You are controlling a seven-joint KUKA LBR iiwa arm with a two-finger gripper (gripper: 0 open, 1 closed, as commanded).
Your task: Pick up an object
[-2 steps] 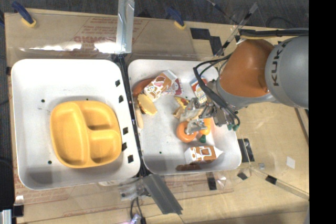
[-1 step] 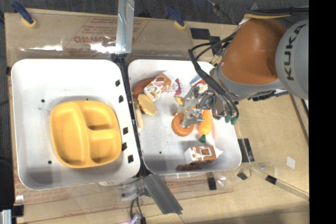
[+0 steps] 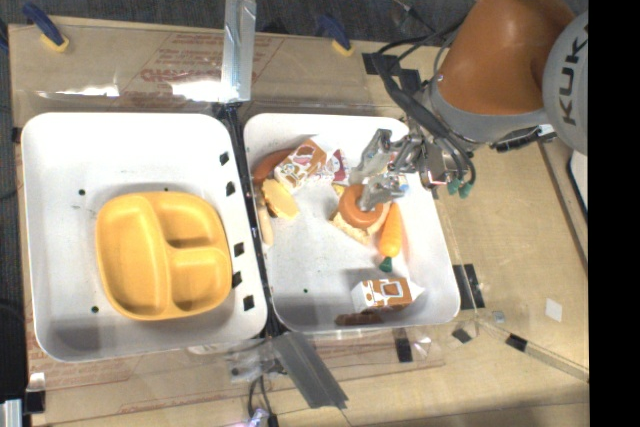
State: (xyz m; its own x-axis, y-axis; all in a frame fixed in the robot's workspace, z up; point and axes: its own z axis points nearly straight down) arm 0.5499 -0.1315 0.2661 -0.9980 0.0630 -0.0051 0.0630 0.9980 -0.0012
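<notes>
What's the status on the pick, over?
Gripper down over orange round piece in right bin, grasp unconfirmed. Carrot right alongside, crowding it.

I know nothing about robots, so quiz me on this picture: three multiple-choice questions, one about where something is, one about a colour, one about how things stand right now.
1. Where does the yellow divided tray lie?
A. In the left bin
B. In the right bin
C. On the bare bench

2. What colour is the carrot in the right bin?
A. Blue
B. Orange with a green tip
C. White

3. Where is the hand right now?
A. Over the yellow tray
B. Outside both bins
C. Low in the right bin, at the round orange piece

Answers:
1. A: the tray sits in the left bin.
2. B: its body is orange and its lower end green.
3. C: the hand reaches down among the food items, right above the orange piece.
</notes>
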